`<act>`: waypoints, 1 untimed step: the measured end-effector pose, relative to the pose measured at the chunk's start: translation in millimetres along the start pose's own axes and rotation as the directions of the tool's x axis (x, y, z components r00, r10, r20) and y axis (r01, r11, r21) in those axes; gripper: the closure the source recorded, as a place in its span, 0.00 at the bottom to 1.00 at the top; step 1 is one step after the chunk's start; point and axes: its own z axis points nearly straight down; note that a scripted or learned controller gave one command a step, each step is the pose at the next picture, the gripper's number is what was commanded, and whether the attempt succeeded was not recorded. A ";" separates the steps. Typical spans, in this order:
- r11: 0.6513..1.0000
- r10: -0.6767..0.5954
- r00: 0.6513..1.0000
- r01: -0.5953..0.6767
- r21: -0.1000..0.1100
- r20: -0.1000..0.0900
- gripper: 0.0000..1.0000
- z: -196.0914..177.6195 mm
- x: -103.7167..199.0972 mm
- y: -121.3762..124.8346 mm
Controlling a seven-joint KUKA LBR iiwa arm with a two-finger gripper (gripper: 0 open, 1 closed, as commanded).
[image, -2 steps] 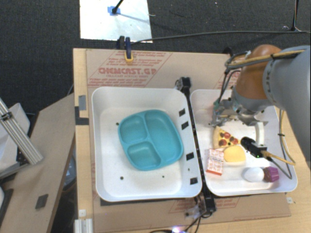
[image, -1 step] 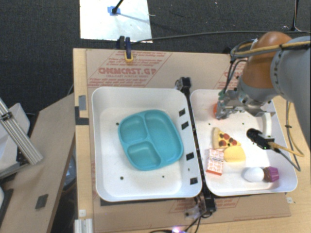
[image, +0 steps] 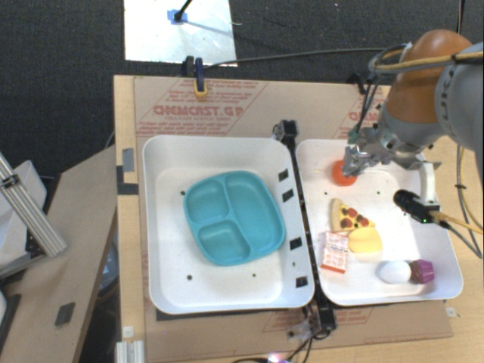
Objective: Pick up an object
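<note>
The gripper [image: 354, 159] hangs low over the right bin [image: 446, 255], directly above a small orange object [image: 342, 174]; whether anything is clamped cannot be told. The object looks light, rigid and smooth, best pinched across its sides. Nearer the camera lie a pizza slice [image: 349, 216] and 1 white egg [image: 394, 271].

The gripper [image: 352, 159] covers the upper part of an orange object [image: 343, 175] in the right bin [image: 446, 274], so its shape is unclear; it may be a small round toy. The arm [image: 431, 82] is cut off by the right edge. Print on the small red-and-white packet [image: 334, 251] is too small to read.
</note>
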 end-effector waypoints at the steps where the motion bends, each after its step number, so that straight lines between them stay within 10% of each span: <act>1: 1.000 0.000 1.000 0.000 0.001 0.000 1.00 -39.0 0.0 1.7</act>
